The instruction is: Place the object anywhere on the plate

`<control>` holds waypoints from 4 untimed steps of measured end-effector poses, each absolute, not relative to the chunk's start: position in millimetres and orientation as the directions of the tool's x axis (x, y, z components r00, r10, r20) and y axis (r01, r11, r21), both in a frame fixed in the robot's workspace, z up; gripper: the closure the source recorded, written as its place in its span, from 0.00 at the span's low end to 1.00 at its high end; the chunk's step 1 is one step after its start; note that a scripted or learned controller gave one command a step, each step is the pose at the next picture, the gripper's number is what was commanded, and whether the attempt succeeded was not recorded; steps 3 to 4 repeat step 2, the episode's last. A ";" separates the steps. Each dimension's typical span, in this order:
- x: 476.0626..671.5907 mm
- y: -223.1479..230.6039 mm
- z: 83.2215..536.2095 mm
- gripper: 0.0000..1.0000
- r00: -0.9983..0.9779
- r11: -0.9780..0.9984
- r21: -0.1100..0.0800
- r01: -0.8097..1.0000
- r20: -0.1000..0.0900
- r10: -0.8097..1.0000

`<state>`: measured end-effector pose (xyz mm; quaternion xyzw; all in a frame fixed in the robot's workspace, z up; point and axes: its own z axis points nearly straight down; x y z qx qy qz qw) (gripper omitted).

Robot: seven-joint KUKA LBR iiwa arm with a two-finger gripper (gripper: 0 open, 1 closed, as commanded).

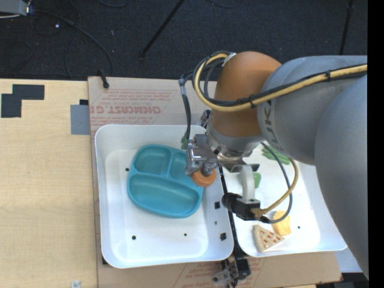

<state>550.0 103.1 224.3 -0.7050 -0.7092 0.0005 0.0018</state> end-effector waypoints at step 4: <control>534.7 148.2 234.0 0.00 -0.002 0.002 -0.004 1.000 -0.001 1.000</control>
